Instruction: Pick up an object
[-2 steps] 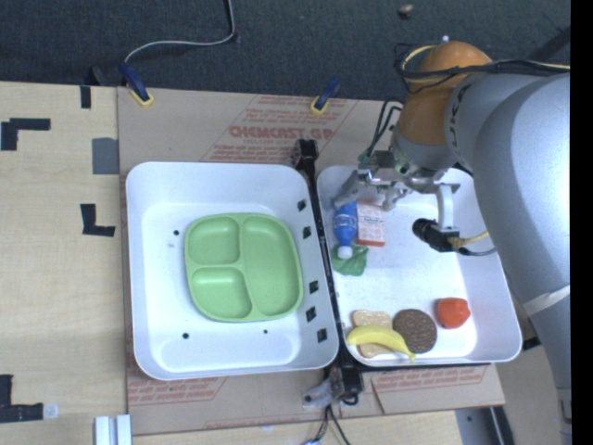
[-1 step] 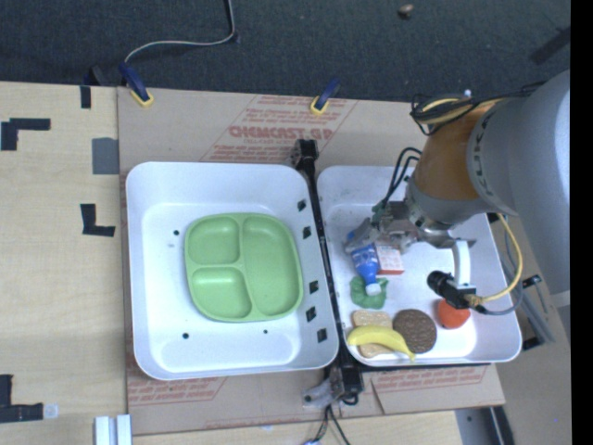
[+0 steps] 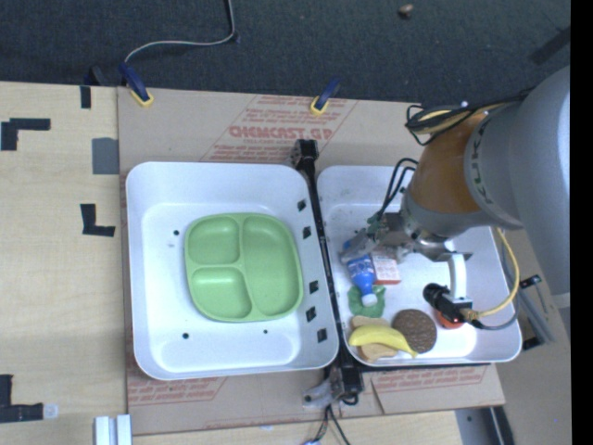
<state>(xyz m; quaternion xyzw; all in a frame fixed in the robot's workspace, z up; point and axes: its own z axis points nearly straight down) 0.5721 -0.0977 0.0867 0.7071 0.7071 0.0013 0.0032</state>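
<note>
Just up-view of the banana (image 3: pixel 380 339), can make out the gripper (image 3: pixel 375 239) hanging low inside the right bin (image 3: pixel 486 248), at the end of the grey arm (image 3: pixel 528 146) with its orange band (image 3: pixel 443 170). Cannot tell how far open, nor whether anything is caught in it: too much wrist and shadow in the way from this slant. Between gripper and banana, lying on its side on the bin floor: a small white bottle (image 3: pixel 362 272) with a blue label, green cap pointing toward the banana. Looks to be right under the gripper; touching or not, impossible to say. Just beside the bottle, on the side away from the bins' black divider (image 3: pixel 320 248), a little red-and-white packet (image 3: pixel 387 270), also up-view of the banana. Against the banana, toward the view's right: a round brown disc (image 3: pixel 417 329), speckled, cookie-like, seemingly touching the yellow peel. Well away from the banana, across the divider toward the view's left: a pale green divided plate (image 3: pixel 246 267) with three compartments, flat in the middle of the left bin (image 3: pixel 153 248). Under both bins, far up-view of the banana, brown cardboard (image 3: pixel 185 128) with red print.
</note>
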